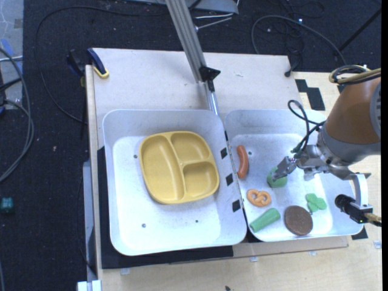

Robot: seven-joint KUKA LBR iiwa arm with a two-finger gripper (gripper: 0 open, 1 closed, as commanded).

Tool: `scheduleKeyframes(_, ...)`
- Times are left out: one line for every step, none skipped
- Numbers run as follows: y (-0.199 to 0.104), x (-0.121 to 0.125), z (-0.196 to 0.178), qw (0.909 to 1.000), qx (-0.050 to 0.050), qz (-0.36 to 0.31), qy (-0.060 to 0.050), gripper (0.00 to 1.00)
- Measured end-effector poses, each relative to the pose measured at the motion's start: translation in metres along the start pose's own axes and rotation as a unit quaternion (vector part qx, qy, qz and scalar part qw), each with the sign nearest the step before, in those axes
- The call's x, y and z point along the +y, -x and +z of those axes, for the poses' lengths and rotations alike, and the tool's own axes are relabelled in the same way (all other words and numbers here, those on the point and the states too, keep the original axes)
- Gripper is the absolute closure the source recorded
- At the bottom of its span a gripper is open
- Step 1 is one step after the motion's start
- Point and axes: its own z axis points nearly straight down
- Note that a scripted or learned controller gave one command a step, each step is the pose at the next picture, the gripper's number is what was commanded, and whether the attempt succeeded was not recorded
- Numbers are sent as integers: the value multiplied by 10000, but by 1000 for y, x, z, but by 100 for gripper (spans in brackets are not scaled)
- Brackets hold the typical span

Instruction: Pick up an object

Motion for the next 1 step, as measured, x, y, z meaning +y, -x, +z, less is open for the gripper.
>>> scheduleKeyframes(-7,-9,52,10000,2,4,9,0)
